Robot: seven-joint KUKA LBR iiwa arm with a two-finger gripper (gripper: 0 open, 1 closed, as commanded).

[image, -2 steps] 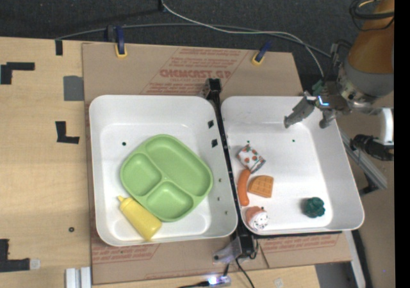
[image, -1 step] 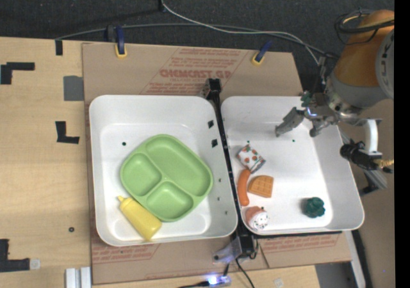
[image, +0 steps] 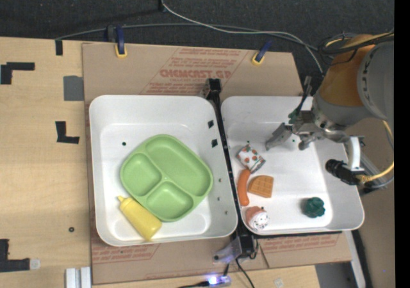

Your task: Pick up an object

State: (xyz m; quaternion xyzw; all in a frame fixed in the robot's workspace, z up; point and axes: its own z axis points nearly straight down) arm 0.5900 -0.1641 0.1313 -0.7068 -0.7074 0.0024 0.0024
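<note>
Landmark: right bin [image: 333, 223]. At its near rim the white-red toy [image: 258, 217], orange sausage [image: 244, 187] and waffle [image: 261, 185] crowd together; a descent there likely nudges a neighbour or pinches two. Green lump [image: 314, 207] sits alone at the near right, the safer target. Further in, a small patterned piece [image: 250, 158], too small to identify. Tool [image: 290, 138] over the bin's far half, fingers spread wide, nothing between them. Arm cut off at the right.

arm [image: 375, 82]: grey shell, orange band | gripper [image: 289, 137]: grey metal fingers | black cable by wrist
</note>
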